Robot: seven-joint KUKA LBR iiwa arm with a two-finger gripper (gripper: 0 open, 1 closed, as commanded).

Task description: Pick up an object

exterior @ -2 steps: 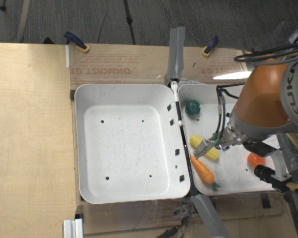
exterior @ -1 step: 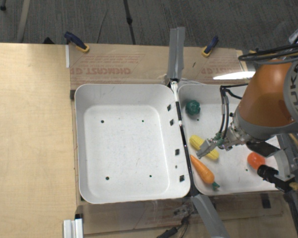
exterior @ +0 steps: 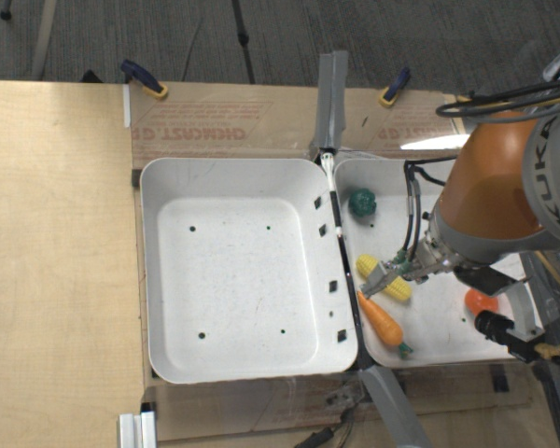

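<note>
Corn (exterior: 388, 281), carrot (exterior: 382, 320), a possibly green ball (exterior: 362, 203) in right bin (exterior: 439, 348).

Count's pretty short: two white bins, the left bin (exterior: 159, 250) and the right bin (exterior: 439, 348). For toy food I see one carrot (exterior: 381, 320), one yellow corn cob (exterior: 385, 280) and one dark green lumpy piece (exterior: 362, 203). Also one small orange-red thing (exterior: 480, 301) and two blue-and-yellow clamps (exterior: 142, 77) (exterior: 395, 86).

smooth white plastic bins (exterior: 168, 278), wooden bench (exterior: 56, 250)
</note>
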